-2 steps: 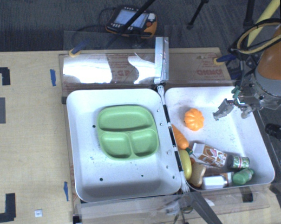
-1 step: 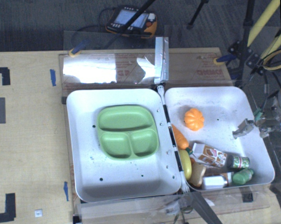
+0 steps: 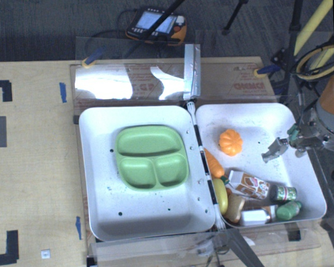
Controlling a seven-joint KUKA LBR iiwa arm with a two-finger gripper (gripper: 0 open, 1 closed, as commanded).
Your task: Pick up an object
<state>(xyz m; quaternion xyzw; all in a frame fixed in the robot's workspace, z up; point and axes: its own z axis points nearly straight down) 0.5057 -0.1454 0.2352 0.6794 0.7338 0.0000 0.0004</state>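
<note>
With grey two-finger gripper point(image 3: 274, 149) hanging over right white bin point(image 3: 254, 112), fingers apart, nothing between them: small orange pumpkin-shaped toy point(image 3: 231, 142) on bin floor, upper middle (just left of gripper). Probably light, rigid, smooth; best gripped across ribbed sides

Right bin point(image 3: 254, 112): upper floor open around orange pumpkin point(image 3: 231, 142). Lower edge crowded: bottle point(image 3: 260, 188), carrot point(image 3: 214, 164), banana point(image 3: 220, 195), green piece point(image 3: 289, 209) packed touching. Left bin point(image 3: 96, 161): green tray point(image 3: 152, 156) fills centre, margins free.
</note>
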